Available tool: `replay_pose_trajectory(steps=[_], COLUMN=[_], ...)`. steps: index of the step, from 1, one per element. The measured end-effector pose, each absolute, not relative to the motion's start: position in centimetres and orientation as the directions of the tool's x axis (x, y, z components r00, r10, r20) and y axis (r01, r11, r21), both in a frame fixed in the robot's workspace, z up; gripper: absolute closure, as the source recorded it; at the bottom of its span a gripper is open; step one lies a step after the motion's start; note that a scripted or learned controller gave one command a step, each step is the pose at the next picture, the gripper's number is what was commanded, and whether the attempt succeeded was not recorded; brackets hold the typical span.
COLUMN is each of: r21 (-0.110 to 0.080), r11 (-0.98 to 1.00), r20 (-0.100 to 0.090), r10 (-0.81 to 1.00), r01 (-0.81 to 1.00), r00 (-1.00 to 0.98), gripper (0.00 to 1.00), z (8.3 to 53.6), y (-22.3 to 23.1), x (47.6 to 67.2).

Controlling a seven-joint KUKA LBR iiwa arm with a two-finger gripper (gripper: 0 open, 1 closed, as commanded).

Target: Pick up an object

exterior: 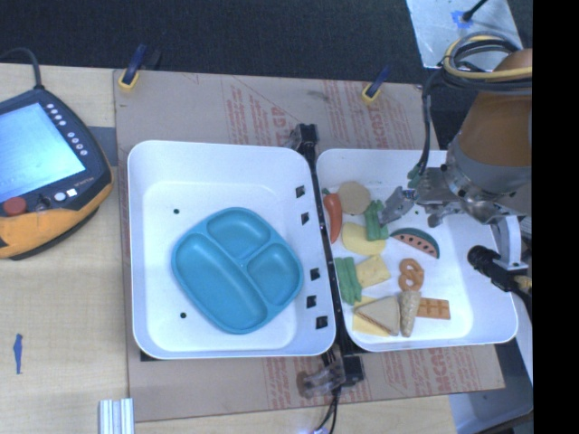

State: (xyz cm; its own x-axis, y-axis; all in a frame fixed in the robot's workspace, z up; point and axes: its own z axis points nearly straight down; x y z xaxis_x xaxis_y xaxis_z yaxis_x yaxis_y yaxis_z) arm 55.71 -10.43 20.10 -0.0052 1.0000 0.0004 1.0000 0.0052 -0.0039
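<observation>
The gripper (pixel 395 208) hangs low over the right bin (pixel 470 333), beside the green toy (pixel 374 221), likely lining up a grab; its grip state I cannot tell. Toy food (pixel 380 278) crowds that bin's left half.

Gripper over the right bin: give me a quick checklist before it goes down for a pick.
1. Gripper above the toy food: ok, over the green piece.
2. Item between fingers: not ok, nothing seen held.
3. Finger opening: cannot tell.
4. Targets in reach: ok, watermelon slice and pretzel lie in the right bin.
5. Crowding: not ok, pieces touch each other.
6. Blue plate in left bin: ok.
</observation>
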Motion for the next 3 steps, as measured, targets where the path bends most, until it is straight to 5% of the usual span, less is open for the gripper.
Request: replay_pose_trajectory(steps=[1,2,3], r21=[-0.008,0.002,-0.013], r11=[0.002,0.010,0.002], r20=[0.004,0.000,0.002], r10=[1.000,1.000,1.000], r01=[1.000,1.000,1.000], r00=[-0.002,-0.010,-0.002], gripper=[0.00,0.00,0.00], z=[9.7,9.3,9.1], y=[-12.5,-9.9,-10.5], x=[51.8,59.2,49.3])
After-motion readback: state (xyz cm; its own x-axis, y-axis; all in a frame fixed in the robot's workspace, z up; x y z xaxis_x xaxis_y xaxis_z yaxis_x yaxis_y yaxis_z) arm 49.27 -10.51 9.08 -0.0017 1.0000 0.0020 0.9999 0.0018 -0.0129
